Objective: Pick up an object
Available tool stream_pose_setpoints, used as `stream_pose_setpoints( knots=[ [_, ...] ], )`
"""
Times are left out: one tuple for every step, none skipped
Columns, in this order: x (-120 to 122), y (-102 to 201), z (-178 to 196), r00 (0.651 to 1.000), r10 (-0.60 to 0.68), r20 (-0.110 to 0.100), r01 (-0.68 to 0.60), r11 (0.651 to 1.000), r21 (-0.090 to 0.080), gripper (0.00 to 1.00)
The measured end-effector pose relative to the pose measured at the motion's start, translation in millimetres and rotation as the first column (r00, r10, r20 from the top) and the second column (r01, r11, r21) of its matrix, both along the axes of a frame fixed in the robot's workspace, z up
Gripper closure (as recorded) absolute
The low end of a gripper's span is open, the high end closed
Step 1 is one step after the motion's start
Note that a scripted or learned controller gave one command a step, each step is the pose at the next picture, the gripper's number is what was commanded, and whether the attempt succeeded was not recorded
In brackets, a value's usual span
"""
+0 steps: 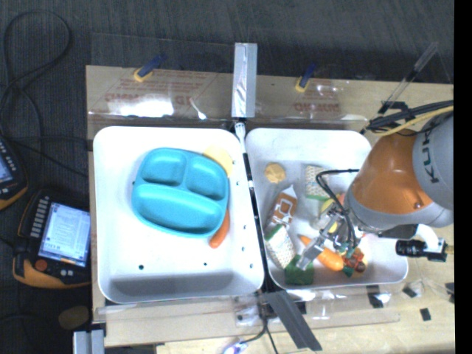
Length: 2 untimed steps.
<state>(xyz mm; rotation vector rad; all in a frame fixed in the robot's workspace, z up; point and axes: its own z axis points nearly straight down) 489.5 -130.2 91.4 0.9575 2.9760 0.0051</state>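
My gripper is low in the right bin, near its front, under the orange wrist. It hangs over a cluster of small items. An orange carrot-like piece lies right below it. A dark green object sits just to the left, and a small red and green item just to the right. A brown and white packet, a speckled white packet and a round tan cookie lie further left and back. Whether anything is held is hidden by the wrist.
The left bin holds a blue divided tray. A yellow object lies at the tray's back right and an orange carrot at its front right. A divider wall separates the bins. The arm covers the right bin's right side.
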Motion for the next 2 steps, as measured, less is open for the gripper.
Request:
stream_pose_setpoints(
  knots=[
    [2.4, 29.1, 85.6, 0.997, 0.080, -0.015, -0.080, 0.997, 0.001, 0.00],
    [-0.4, 24.4, 0.3, 0.974, 0.228, -0.002, -0.228, 0.974, -0.004, 0.00]
  ],
)
